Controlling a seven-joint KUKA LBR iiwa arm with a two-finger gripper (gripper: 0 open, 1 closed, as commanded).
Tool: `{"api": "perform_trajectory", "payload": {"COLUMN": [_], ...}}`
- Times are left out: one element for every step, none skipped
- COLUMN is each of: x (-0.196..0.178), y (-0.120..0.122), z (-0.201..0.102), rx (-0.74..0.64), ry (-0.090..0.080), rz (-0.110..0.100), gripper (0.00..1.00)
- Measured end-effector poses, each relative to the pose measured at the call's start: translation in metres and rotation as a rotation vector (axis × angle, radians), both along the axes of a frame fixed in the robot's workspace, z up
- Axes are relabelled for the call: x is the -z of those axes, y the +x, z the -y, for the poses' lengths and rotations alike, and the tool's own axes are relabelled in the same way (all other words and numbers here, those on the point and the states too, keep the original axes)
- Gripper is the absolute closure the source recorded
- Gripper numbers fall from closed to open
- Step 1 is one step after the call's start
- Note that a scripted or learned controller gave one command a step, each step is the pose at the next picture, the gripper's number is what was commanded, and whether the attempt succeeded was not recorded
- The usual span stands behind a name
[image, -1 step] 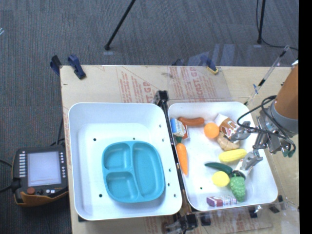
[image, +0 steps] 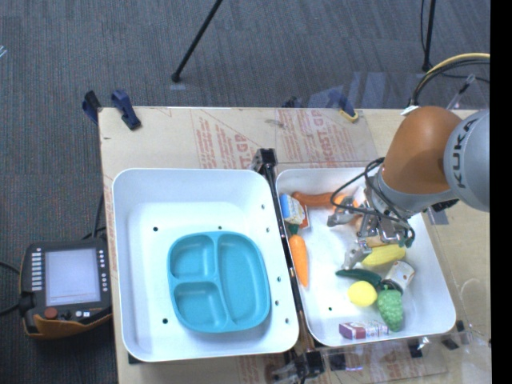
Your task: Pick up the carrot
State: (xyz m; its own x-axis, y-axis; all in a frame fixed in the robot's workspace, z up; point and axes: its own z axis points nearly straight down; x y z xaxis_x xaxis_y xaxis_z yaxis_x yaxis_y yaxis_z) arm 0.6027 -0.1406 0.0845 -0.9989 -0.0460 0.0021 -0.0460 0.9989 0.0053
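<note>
The carrot is orange and lies lengthwise along the left wall of the right bin, pointing toward the front. My gripper hangs low over the middle of the same bin, to the right of the carrot and apart from it. It sits just above a yellow corn-like piece. Nothing shows between carrot and gripper except bare bin floor.
A second long orange item and a blue-and-white pack lie at the bin's back left. A yellow lemon, a green bunch, a dark green piece and a small box crowd the front right. The left bin holds a teal divided plate.
</note>
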Motion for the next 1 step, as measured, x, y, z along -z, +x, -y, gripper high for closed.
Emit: {"api": "perform_trajectory", "payload": {"x": [-0.0146], "y": [0.0037], "z": [-0.0017], "rx": [-0.004], "ry": [-0.003], "rz": [0.01], "gripper": [1.0]}}
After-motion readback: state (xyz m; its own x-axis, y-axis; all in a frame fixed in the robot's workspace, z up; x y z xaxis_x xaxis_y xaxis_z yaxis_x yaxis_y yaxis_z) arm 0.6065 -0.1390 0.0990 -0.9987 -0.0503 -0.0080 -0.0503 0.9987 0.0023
